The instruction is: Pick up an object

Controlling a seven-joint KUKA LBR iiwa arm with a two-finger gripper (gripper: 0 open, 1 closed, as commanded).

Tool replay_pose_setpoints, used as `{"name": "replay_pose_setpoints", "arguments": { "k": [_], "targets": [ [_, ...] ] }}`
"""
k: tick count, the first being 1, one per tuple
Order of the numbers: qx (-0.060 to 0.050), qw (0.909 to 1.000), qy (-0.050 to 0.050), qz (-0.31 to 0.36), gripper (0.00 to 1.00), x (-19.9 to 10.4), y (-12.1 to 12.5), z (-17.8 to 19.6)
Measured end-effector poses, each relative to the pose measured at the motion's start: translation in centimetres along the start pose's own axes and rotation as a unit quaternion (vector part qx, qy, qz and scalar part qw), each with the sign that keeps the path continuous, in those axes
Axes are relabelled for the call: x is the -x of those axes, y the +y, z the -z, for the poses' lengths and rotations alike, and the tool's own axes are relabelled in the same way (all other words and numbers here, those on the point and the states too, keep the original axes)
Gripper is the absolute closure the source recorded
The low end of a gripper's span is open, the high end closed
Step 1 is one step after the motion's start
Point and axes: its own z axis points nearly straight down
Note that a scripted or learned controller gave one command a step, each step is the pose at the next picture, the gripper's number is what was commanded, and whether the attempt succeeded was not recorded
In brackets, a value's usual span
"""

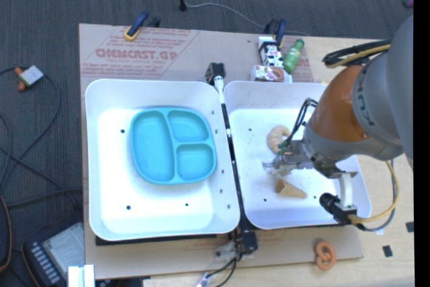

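Hovering my claw (282,165) low in right bin (252,205), between round cookie (277,138) and cone wedge (291,189). Grip state: cannot tell. Blue divided plate (173,145) sits in left bin (107,212).

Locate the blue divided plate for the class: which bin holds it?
The blue divided plate lies in the left bin of the camera view, across the middle divider from the gripper and the food pieces.
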Motion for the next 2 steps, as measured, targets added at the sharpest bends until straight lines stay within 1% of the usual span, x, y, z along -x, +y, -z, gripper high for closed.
{"name": "replay_pose_setpoints", "arguments": {
  "k": [1, 2],
  "targets": [
    [-0.005, 1.0000, 0.002, 0.001, 1.00, 1.6, 3.5, 3.6],
    [-0.005, 1.0000, 0.003, 0.002, 1.00, 0.4, 6.7, 3.9]
  ]
}}
